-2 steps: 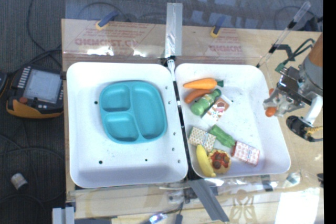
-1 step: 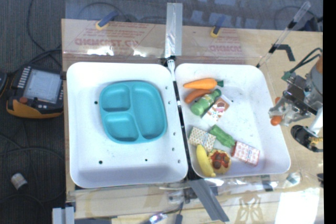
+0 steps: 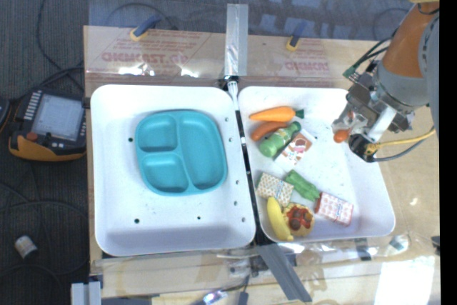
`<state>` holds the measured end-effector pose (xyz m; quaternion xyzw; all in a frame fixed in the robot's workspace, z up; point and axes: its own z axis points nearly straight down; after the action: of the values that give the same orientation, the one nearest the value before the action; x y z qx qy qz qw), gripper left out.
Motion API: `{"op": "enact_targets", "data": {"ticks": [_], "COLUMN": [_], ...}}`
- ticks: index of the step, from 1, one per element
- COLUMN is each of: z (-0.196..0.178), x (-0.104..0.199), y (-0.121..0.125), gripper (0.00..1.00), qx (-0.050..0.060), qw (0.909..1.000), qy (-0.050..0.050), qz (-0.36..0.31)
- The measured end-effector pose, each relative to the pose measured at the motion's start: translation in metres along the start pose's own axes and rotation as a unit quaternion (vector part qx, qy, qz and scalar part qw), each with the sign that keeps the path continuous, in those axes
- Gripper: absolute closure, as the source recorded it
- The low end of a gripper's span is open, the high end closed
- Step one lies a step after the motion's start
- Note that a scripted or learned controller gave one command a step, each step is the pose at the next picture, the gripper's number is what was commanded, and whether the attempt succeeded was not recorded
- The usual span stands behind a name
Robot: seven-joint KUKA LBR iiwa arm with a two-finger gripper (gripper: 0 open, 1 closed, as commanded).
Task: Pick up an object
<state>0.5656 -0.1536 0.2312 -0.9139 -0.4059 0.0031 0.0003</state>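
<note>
Over the right white bin (image 3: 371,189), the two-finger gripper (image 3: 348,126) is pinching a small orange-red plastic piece (image 3: 342,133) between its jaws; probably light, stiff and slippery

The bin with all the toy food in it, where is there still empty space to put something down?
In the right bin, bare white floor lies between the carrot and the gripper, and on toward the near right corner, past the red packet. The left side is crowded: green bottle, banana and snacks sit packed close together.
</note>
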Motion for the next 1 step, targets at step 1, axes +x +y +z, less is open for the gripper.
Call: {"op": "enact_targets", "data": {"ticks": [1], "z": [-0.0064], "x": [0.1075], "y": [0.0021], "gripper": [1.00], "qx": [-0.001], "qw": [0.9974], "qy": [0.000], "qz": [-0.072]}}
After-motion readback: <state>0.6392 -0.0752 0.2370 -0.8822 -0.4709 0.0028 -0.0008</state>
